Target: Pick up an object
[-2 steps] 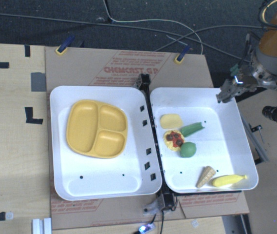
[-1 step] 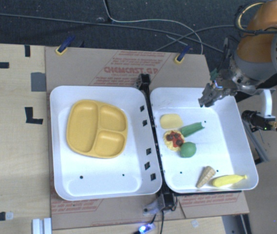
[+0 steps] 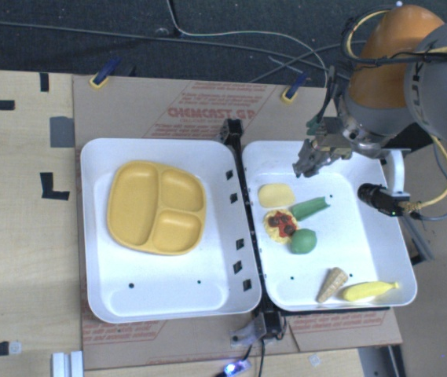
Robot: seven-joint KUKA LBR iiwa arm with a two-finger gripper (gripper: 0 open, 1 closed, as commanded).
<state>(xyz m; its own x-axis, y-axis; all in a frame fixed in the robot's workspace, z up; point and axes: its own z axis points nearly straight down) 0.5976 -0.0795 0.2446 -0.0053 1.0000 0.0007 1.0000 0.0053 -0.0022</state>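
Note:
My gripper (image 3: 306, 166) hangs over the far part of the right bin (image 3: 380, 250), above and slightly right of a pale yellow food piece (image 3: 276, 195). Nothing shows between its fingers. Below that piece lie a green pepper-like piece (image 3: 310, 207), a small pizza slice (image 3: 280, 224) and a green ball (image 3: 303, 241). Near the bin's front edge rest an ice-cream cone (image 3: 331, 284) and a yellow banana (image 3: 371, 290).
The left bin (image 3: 105, 289) holds a yellow divided plate (image 3: 157, 207). A black clip strip (image 3: 240, 210) joins the two bins. Cables run across the dark floor at the back. The arm's grey body and orange band fill the upper right.

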